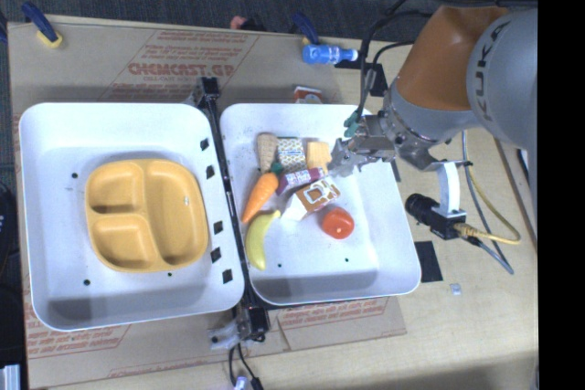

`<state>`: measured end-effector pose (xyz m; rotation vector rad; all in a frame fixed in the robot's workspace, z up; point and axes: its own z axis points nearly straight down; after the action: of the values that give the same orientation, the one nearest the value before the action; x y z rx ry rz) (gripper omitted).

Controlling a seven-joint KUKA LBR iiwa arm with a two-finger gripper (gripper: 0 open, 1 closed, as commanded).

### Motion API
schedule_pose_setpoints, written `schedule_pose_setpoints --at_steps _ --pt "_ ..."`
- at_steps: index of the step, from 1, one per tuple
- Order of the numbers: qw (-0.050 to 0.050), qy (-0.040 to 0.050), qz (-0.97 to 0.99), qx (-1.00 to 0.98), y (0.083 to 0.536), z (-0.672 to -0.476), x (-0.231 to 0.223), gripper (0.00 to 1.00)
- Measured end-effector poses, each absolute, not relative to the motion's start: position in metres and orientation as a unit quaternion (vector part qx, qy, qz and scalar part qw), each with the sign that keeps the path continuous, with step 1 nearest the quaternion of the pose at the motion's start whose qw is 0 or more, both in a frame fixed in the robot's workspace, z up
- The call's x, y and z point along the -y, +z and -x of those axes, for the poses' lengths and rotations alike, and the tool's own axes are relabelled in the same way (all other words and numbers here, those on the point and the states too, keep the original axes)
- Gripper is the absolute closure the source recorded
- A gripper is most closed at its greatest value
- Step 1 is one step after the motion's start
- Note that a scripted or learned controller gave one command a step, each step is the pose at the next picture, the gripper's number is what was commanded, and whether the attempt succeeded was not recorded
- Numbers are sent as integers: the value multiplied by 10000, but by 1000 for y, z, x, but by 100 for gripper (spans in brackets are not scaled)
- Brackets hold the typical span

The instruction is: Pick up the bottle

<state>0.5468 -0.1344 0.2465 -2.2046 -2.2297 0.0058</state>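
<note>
Here the gripper [352, 152] hangs over the upper right part of the right bin [388, 260], at the edge of a heap of toy food; whether its jaws are spread or closed I cannot tell, and nothing shows between them. The heap is bunched toward the bin's upper left: a carrot [260, 195] and banana [258, 237] along the left wall, a tomato [337, 223] lower down, small packets between. No item there reads clearly as a bottle; the dark one [302, 177] by the packets is a guess. The bin's lower right floor gives room to descend. The left bin [46, 288] holds 1 yellow divided tray [146, 215].
</note>
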Motion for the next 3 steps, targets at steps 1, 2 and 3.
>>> schedule_pose_setpoints --at_steps 1,2,3 --pt "22 13 6616 7499 194 -476 138 100" --pt "5 4 5896 8077 229 -477 85 100" --pt "3 6 6255 7802 244 -477 45 100"
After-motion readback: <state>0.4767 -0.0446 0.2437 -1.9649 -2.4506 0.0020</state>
